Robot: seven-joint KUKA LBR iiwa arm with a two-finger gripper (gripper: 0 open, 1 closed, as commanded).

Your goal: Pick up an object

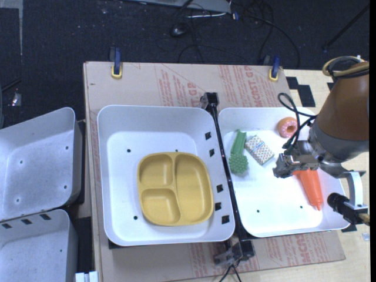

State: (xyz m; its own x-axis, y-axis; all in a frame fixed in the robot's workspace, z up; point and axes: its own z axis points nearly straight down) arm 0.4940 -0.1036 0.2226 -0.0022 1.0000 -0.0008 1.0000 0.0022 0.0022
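In the right bin [276, 219] lie a green brush-like toy [238, 153], a small speckled packet [259, 149], a pink doughnut [287, 126] and an orange carrot-shaped toy [311, 187]. My gripper [288, 165] hangs low over the bin's right half, just left of the carrot's thick end and below the doughnut. The wrist and cables cover its fingertips. The carrot lies on the bin floor, pointing towards the near right corner.
The left bin [117, 157] holds a yellow three-compartment plate [175, 188]. A black divider [220, 163] runs between the bins. The arm's orange band [351, 107] looms over the right bin's far right side. Grey trays [35, 157] sit off the bench at left.
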